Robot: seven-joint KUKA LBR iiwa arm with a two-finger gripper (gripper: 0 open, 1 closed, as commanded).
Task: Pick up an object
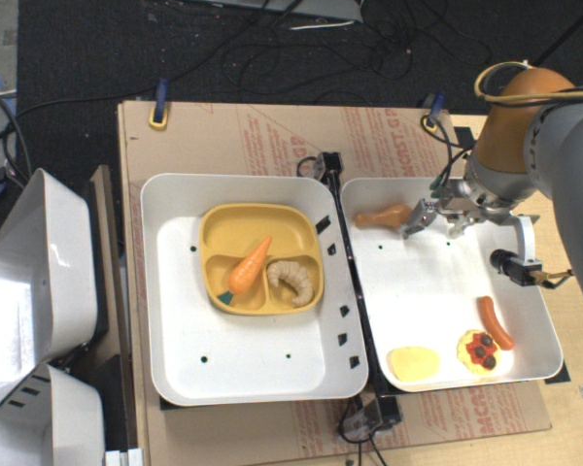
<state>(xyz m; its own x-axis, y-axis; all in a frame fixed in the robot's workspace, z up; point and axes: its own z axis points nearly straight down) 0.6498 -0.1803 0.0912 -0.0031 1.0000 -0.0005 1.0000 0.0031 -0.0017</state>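
**Approach stage: nothing held**

Nearest, a pale yellow flat disc (413, 362) lies untouched. At the right bin's (437, 289) far-left corner, the gripper (420, 217) stands open, empty, just beside a tan drumstick-shaped piece (381, 217). Next: close in, straddle, clamp.

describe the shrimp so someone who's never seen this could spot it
Look in the left bin, at the yellow plate. The shrimp lies in its lower right compartment: pale, curled and ridged, unlike the smooth orange carrot beside it.
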